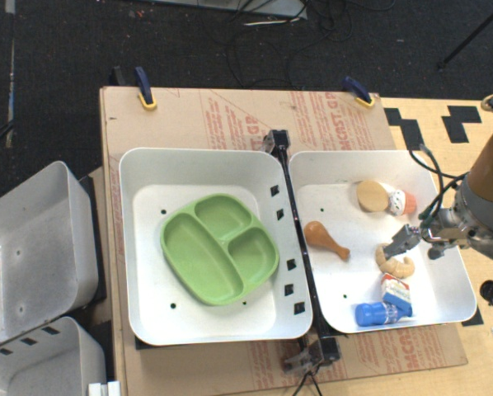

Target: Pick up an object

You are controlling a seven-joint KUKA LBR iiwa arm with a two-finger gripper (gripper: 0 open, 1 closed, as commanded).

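The right white bin (pixel 444 291) holds several objects. A brown drumstick-shaped toy (pixel 326 239) lies near its left wall. A tan rounded toy with a red and white end (pixel 382 197) sits toward the back. A pale curled pastry-like piece (pixel 394 264) lies right of centre, and a blue and white tube (pixel 385 305) rests by the front wall. My gripper (pixel 404 242) hangs low over the bin, just above the pastry piece, at the end of the grey arm (pixel 481 196) that comes in from the right. I see nothing held in it.
The left white bin (pixel 139 188) holds a green divided plate (pixel 220 248). A black divider (pixel 294 221) runs between the bins. Grey plastic tubs (pixel 28 246) stand off the bench at the left. Clamps (pixel 145 89) grip the cardboard's far edge.
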